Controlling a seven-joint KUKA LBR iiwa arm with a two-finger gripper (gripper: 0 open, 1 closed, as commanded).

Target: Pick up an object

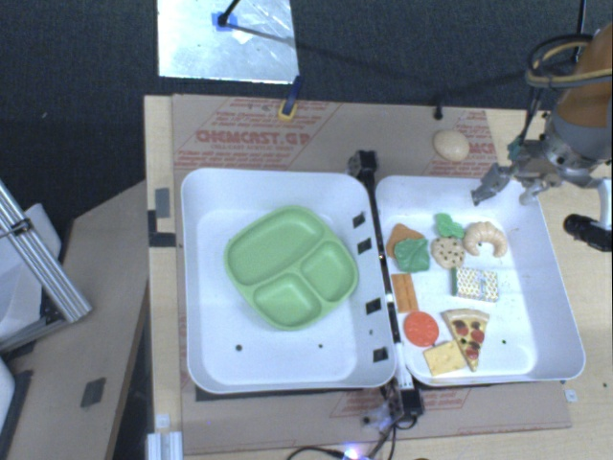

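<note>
Reading "CHEMCAST GP" — board point(254, 134) lettering

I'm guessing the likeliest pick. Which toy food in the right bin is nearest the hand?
The croissant, at the pile's upper right, lies closest below the hand; the other pieces sit farther left or lower.
</note>
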